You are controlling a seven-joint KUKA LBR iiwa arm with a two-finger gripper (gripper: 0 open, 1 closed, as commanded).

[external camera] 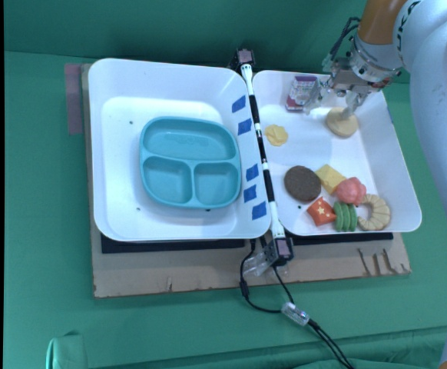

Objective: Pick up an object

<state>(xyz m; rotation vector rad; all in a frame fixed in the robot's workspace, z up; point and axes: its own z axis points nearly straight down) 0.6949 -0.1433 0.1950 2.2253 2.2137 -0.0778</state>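
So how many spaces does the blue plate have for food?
3. The blue plate in the left bin has one wide space along its far side and two smaller ones side by side along its near edge.

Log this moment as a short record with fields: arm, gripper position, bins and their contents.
arm: grey KUKA arm, reaching in from the view's right
gripper: gripper low over the right bin's far end, just above a pale tan toy food piece
left bin: left bin holds a teal divided plate
right bin: right bin holds a small pink carton, yellow chip, brown patty, cheese wedge, pink piece, red piece, green pods, tan ring
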